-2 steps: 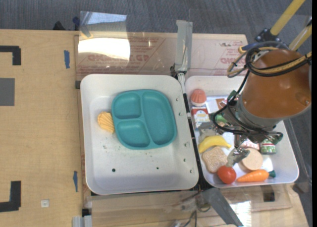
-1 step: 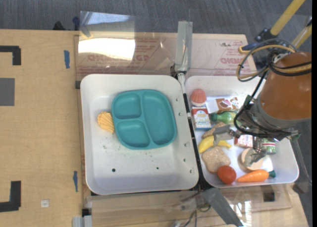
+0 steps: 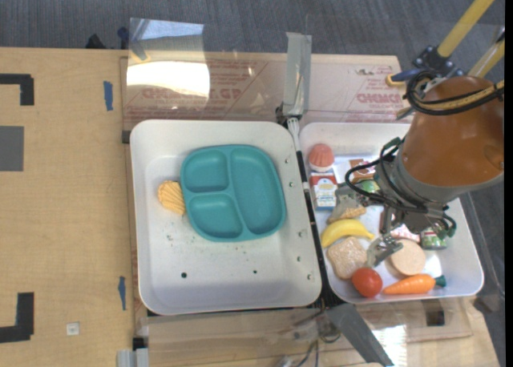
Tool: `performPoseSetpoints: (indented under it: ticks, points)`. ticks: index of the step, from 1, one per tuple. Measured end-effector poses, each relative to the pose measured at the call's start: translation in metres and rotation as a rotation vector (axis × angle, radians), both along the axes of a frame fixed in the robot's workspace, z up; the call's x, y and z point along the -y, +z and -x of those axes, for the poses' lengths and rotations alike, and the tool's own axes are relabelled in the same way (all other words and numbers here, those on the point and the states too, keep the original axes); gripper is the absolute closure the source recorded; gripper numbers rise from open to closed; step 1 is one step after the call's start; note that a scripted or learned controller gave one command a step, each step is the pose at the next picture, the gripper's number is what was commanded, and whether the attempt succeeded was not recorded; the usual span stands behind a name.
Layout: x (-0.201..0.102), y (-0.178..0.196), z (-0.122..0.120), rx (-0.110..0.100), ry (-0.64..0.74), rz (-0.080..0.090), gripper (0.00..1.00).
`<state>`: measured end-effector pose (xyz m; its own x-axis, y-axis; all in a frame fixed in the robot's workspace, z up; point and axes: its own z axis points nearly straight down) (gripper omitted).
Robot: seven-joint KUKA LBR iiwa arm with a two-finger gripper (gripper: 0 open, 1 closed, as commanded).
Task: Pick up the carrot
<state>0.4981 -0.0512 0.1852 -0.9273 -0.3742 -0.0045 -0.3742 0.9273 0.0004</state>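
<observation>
- Carrot is seen lying on its side along the near wall of the right bin, orange body with a green tip pointing right. It is taken as the landmark for all that follows.
- Tool is noted just up and left of the carrot, hanging low over the clutter. Nothing is seen between its fingers; whether they stand apart or together cannot be told, since dark cabling and the wrist crowd that spot.
- Tomato is set touching or nearly touching the carrot's blunt left end.
- A pale round slice is placed directly behind the carrot, close against it.
- A speckled biscuit-like piece and a banana are found further left and behind.
- A small carton is seen well behind the carrot.
- Left bin, well left of the carrot, is seen to hold a teal plate and a shell-shaped piece.
- Risk judged: a descent from the present spot would probably land on the slice or tomato, not the carrot.
- Risk judged: the near wall may block one finger, so the carrot could be nudged or rolled rather than clamped.
- Risk judged: a grip at the tapered end could slip.
</observation>
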Motion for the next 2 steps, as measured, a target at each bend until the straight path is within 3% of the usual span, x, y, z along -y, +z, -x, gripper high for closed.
performPoseSetpoints:
  ticks: [1,2]
  points:
    - [0.038,0.056,0.003,0.006,0.329,0.004,0.0]
    - [-0.05,-0.001,0.01,-0.001,0.356,-0.002,0.0]
